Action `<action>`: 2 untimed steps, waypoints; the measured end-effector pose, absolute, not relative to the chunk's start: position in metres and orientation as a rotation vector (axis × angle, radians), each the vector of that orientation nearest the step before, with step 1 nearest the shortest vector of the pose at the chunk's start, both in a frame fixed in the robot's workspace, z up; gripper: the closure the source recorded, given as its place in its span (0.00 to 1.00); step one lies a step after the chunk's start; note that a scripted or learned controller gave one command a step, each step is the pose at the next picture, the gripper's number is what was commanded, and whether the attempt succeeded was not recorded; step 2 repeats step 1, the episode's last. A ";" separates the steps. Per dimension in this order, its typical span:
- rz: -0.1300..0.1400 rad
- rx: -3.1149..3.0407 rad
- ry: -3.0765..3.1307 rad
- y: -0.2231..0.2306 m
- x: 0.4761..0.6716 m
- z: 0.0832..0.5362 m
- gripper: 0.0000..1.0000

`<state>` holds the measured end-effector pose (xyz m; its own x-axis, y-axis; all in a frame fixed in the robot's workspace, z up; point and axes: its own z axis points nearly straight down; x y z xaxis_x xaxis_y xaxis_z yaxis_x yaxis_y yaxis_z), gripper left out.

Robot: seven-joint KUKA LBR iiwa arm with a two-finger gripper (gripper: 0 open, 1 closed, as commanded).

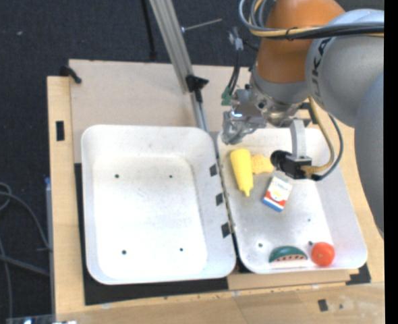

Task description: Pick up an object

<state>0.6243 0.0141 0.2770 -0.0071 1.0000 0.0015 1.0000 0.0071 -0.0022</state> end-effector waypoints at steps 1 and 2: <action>0.003 -2.213 -2.227 0.063 0.613 0.257 1.00; 0.003 -2.213 -2.227 0.063 0.613 0.257 1.00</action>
